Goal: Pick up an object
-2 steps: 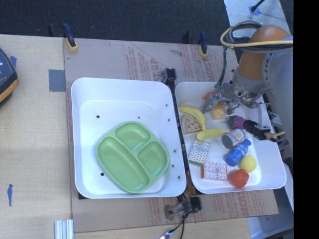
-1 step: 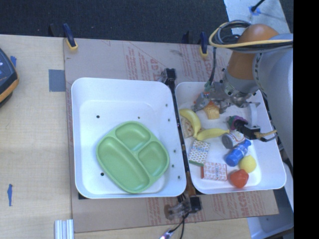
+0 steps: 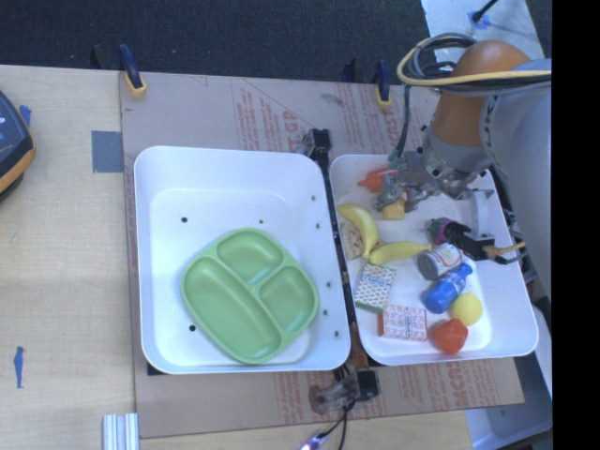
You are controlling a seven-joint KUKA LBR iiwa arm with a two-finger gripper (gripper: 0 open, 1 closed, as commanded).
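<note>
The right bin (image 3: 511, 322) holds several small things: a yellow banana (image 3: 375, 235), a patterned card packet (image 3: 375, 287), a red-and-white packet (image 3: 405, 322), a blue bottle (image 3: 444, 289), a yellow lemon (image 3: 466, 308), a red tomato (image 3: 449, 337) and a grey can (image 3: 437, 260). My gripper (image 3: 405, 195) hangs low over the bin's far left corner, just beyond the banana. Close against it sit a small yellow piece (image 3: 393, 210) and an orange piece (image 3: 377, 178); whether either is held is unclear.
The left bin (image 3: 159, 214) carries a green divided plate (image 3: 248, 293). A dark purple item (image 3: 448, 229) lies right of the gripper. The arm's orange band (image 3: 478, 73) rises over the right bin's far edge. Blue clamps (image 3: 131, 68) pin the cardboard at the back.
</note>
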